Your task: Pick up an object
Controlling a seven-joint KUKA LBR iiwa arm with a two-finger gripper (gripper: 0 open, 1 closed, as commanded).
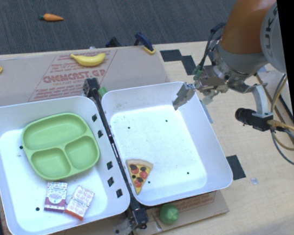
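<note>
Pizza slice (139, 174), at 7 o'clock in the right bin (209, 148): light, flat; pinch its edges. Pincer (183, 96): cannot tell its state.

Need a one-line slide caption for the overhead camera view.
KUKA arm's two-finger gripper hovers at right white bin's far corner; toy pizza slice lies at its near-left, green divided plate in left bin.

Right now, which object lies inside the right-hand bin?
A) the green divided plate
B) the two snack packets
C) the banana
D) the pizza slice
D: the pizza slice lies in the right bin, at its near-left corner beside the divider, while the green divided plate and the snack packets sit in the left bin and the banana rests on the cardboard behind.
</note>
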